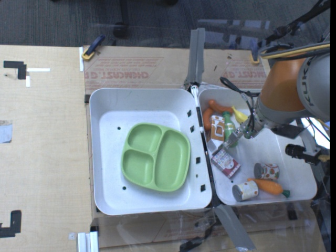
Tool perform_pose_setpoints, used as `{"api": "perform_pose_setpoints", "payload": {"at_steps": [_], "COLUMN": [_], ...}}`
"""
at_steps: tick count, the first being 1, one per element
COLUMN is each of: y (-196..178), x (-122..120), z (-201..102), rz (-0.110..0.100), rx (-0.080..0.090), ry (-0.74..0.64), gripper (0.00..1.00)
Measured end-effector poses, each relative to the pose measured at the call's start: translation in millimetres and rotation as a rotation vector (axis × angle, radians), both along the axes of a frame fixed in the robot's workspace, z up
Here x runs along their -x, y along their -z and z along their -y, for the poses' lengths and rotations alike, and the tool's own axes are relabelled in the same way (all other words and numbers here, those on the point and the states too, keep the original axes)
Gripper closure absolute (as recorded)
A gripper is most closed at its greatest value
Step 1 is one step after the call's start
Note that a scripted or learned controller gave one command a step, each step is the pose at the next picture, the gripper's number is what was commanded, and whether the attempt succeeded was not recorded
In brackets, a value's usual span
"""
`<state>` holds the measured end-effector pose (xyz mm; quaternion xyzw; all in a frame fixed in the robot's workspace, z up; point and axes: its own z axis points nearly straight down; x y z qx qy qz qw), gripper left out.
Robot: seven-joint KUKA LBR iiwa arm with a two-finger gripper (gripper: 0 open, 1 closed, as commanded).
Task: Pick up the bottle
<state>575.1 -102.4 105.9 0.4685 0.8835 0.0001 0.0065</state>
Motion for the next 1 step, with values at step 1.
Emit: {"api": "perform_pose_setpoints", "payload": {"at_steps": [1], "y": [-182.5], "x": [-46.0], "z": [-48.3], "rz": [-0.009], "rx": [-0.001], "ry": [-0.339], "gripper": [1.00]}}
